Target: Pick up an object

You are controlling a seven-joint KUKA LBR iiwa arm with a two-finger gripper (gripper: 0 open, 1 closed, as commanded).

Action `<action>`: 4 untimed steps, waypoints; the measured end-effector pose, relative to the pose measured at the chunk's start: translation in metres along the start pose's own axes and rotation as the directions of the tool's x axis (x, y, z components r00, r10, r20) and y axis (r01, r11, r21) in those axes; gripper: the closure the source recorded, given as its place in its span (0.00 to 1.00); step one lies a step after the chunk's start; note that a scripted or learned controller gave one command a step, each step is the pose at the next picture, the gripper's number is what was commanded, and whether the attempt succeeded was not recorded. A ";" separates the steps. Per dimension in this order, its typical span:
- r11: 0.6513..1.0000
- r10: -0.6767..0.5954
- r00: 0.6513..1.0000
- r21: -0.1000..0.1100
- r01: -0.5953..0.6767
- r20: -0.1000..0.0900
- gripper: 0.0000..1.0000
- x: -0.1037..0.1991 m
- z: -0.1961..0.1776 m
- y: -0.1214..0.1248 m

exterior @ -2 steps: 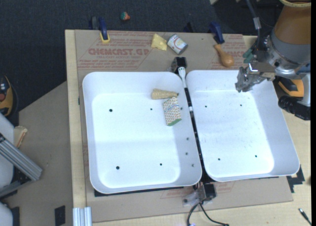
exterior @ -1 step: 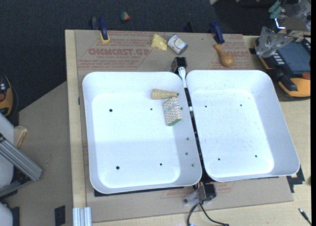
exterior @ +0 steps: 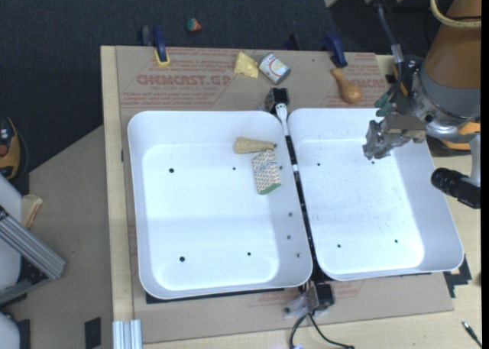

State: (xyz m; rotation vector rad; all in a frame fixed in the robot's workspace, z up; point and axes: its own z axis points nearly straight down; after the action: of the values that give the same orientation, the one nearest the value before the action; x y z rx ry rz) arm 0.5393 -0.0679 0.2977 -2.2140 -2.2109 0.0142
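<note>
In the left bin [exterior: 153,210], near its upper right part, lie a tan cone-shaped piece [exterior: 253,145] and, just below it, a patterned green-and-white object [exterior: 266,171]. My gripper [exterior: 376,147] hangs over the upper right area of the right bin [exterior: 428,248], far from both objects, with nothing visible between its fingers.
On the cardboard bench behind the bins lie a yellow wedge [exterior: 246,66], a small white box [exterior: 274,68] and an orange-brown wooden piece [exterior: 348,86]. Blue clamps [exterior: 160,43] hold the board's back edge. A black divider strip [exterior: 294,179] runs between the bins.
</note>
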 end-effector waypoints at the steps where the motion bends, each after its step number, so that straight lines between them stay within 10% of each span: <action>1: 1.000 -0.005 1.000 -0.029 0.005 0.002 1.00 0.023 -0.120 -0.032; 2: 1.000 0.006 1.000 -0.022 -0.006 0.006 1.00 -0.051 -0.135 -0.063; 3: 1.000 0.001 1.000 0.001 -0.001 -0.001 1.00 -0.050 0.044 -0.062; 4: 0.999 -0.002 1.000 -0.034 0.003 0.009 1.00 -0.069 -0.094 -0.029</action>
State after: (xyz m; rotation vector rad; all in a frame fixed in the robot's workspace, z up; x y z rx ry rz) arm 0.5112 -0.1371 0.3923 -2.2328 -2.2350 -0.0142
